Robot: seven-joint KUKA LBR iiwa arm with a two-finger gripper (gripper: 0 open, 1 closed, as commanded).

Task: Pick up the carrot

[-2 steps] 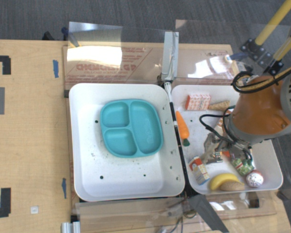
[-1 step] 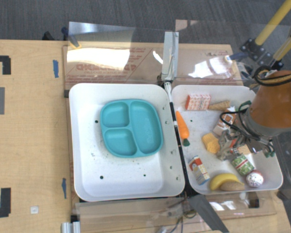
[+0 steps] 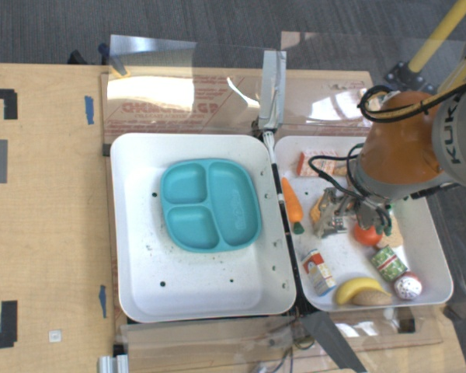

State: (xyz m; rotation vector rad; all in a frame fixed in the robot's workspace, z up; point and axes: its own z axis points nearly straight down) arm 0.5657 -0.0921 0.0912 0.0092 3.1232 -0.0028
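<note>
Bench (image 3: 39, 208) is tan cardboard-like sheeting with black tape marks and blue tape bits at the left; dark grey carpet floor (image 3: 179, 6) beyond it. Clear plastic sheet (image 3: 186, 92) lies behind the bins, glare on it.

Two shallow white bins side by side. Left bin (image 3: 140, 270) carries a teal three-compartment plate (image 3: 210, 205), roughly centred, small dark specks on the bin floor around it. Right bin (image 3: 439, 270) has the clutter.

Carrot (image 3: 293, 203): orange, green tip, lying lengthwise along the right bin's left wall, just beside the divider, well clear of the arm's tip.

Arm (image 3: 400, 150) comes in from the right, orange band over the right bin's upper part, black cables looped around it. Pincer (image 3: 335, 212) points down into the bin middle, right of the carrot, not touching it. Metal parts blur together there; cannot tell whether it is spread or pressed together, and nothing is clearly seen between its tips.

Other items: red-orange round thing (image 3: 367, 234) partly under the wrist, green-white can (image 3: 390, 264), banana (image 3: 361, 291), white ball with dots (image 3: 408, 287), small red-white bottle (image 3: 319, 271), red-orange packet (image 3: 301, 163) near the back wall, partly hidden. Yellow pole (image 3: 446, 26) cut off at top right.
</note>
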